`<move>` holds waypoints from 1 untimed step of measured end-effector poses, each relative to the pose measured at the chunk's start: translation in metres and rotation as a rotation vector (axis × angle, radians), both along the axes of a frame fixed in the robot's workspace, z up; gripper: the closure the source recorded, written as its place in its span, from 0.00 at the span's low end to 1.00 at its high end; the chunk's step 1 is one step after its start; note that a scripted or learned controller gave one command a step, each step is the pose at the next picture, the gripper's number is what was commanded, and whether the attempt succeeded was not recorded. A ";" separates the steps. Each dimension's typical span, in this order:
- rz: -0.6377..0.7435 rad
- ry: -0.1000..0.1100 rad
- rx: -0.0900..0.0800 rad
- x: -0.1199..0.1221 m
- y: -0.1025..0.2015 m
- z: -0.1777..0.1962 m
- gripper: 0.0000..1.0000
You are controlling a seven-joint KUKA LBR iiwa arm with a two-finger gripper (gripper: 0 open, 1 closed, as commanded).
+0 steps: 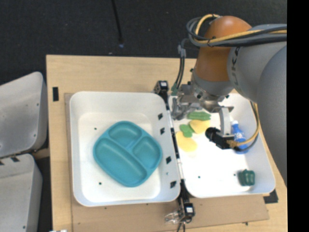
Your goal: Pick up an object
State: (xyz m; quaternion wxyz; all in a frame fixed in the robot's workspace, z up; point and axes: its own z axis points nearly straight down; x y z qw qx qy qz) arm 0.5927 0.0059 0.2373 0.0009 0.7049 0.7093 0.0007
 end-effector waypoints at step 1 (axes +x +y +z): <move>-0.001 -0.001 0.000 0.029 0.040 -0.006 1.00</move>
